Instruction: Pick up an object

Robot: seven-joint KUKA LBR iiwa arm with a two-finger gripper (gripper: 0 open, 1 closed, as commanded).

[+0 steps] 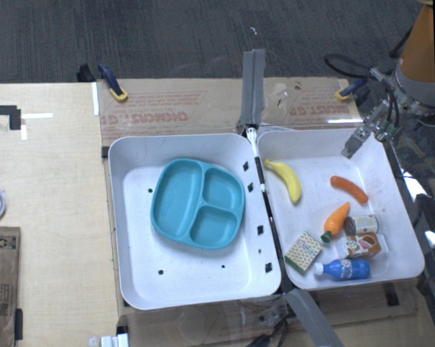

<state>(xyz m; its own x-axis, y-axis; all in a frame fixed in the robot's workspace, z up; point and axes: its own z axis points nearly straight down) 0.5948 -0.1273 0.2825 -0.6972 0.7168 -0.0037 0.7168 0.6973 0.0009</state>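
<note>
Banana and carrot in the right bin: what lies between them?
Nothing: in the camera view, only bare white bin floor separates the banana from the carrot; the sausage sits further right.

The pale wooden counter [45, 177] carries two white bins side by side, the left bin [130, 230] and right bin [399, 219], on brown cardboard [171, 106]

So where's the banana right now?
In the camera view, the banana lies in the right bin, in its upper left part close to the divider between the bins, left of the red sausage and above the carrot.
</note>
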